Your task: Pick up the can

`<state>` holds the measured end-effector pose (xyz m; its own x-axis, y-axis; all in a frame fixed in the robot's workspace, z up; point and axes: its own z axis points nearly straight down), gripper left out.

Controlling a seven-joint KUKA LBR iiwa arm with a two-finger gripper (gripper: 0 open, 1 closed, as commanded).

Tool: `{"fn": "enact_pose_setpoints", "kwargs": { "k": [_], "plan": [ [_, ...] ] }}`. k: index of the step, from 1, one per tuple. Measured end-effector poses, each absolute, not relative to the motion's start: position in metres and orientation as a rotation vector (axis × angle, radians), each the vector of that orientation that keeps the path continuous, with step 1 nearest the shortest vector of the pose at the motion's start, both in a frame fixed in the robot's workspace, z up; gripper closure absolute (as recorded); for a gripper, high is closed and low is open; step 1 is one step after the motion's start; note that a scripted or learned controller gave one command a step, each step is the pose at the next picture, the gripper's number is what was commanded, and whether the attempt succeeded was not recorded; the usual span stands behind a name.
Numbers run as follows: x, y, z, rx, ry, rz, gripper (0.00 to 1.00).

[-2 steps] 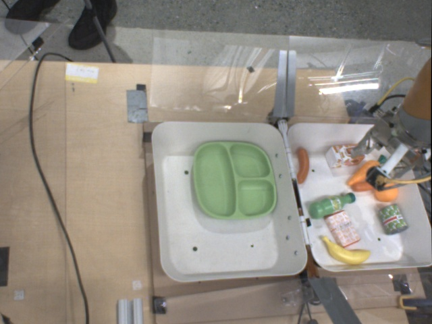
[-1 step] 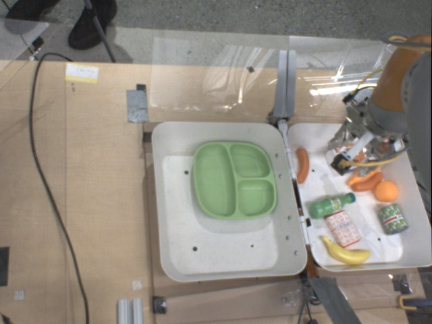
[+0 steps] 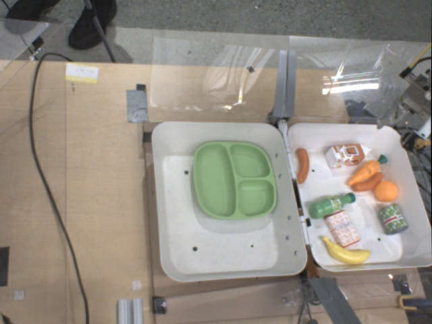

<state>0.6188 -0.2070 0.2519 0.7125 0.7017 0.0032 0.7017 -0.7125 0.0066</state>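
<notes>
Green catches the eye first: a divided plate [image 3: 235,179] with three compartments lies in the left bin [image 3: 159,208], towards its far side, with nothing on it. The right bin [image 3: 399,264] carries all the small things. The can [image 3: 393,219], dark green with a red patch on its label, sits near that bin's right wall, just in front of an orange [image 3: 386,191] and apart from everything else. A carrot [image 3: 366,173] lies touching the orange on its far left side, and a small carton [image 3: 345,155] stands beyond the carrot. A sausage [image 3: 302,165] lies along the bin's left wall. A green bottle [image 3: 331,205] lies on its side in the middle, with a red and white packet [image 3: 344,228] just in front of it and a banana [image 3: 345,252] near the front rim.

At the right edge, above the far corner of the right bin, grey hardware and cables of the gripper [image 3: 417,110] poke in, well apart from the can; whether it is apart or together I cannot tell, as it is cut off there.

On the pale wooden surface [image 3: 81,248] a black cable [image 3: 47,181] trails down the left side, past a yellow label [image 3: 82,73].
</notes>
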Motion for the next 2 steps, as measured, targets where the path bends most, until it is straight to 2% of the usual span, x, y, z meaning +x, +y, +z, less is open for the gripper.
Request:
{"fn": "enact_pose_setpoints", "kwargs": {
  "k": [1, 2],
  "plan": [
    [0.617, -0.153, 0.162, 2.932, 1.129, 0.0, 0.0],
    [0.629, -0.195, 0.113, 3.04, 0.738, 0.034, 0.0]
  ]
}}
